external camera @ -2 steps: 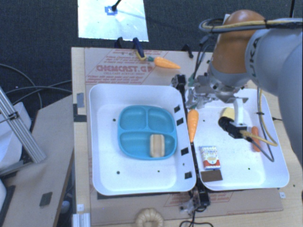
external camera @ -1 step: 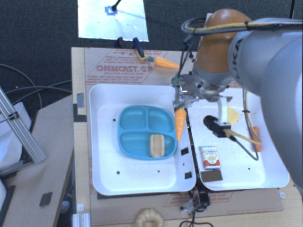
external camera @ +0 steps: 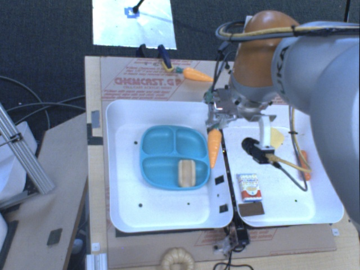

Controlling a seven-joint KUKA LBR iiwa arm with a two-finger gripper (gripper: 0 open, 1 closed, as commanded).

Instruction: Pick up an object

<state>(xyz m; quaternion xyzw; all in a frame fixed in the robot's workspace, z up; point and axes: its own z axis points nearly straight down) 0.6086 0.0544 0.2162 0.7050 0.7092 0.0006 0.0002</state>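
Hanging point-down over the seam between the two bins, the toy carrot [external camera: 214, 147] looks light, stiff and slick, its thick top clamped between the jaws of the gripper [external camera: 215, 124], a sound hold if kept high.

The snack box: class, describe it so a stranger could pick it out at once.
Find the right-hand white bin. Near its front left corner lies the snack box, a small red and white carton. A flat brown card lies just in front of it; the carton alone is printed in red.
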